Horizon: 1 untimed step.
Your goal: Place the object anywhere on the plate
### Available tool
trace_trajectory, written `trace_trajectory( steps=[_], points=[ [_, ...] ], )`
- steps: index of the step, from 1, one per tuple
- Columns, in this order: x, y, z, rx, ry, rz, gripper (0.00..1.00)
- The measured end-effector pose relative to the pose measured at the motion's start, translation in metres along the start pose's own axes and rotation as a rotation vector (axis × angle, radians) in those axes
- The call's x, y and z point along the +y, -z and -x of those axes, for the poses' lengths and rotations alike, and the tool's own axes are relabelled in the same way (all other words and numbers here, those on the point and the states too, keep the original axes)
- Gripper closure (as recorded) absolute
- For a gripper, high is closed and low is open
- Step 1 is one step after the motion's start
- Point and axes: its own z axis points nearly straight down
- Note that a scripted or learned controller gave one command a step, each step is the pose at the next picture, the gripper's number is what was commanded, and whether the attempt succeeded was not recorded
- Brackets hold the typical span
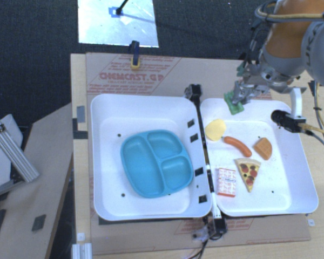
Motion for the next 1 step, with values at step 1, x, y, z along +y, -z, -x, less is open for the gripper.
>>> trace_trajectory(
  steps=[1],
  points=[
    [0.0065,0.0011,-0.0451,0.000,-0.001,0.001,1.00]
  ],
)
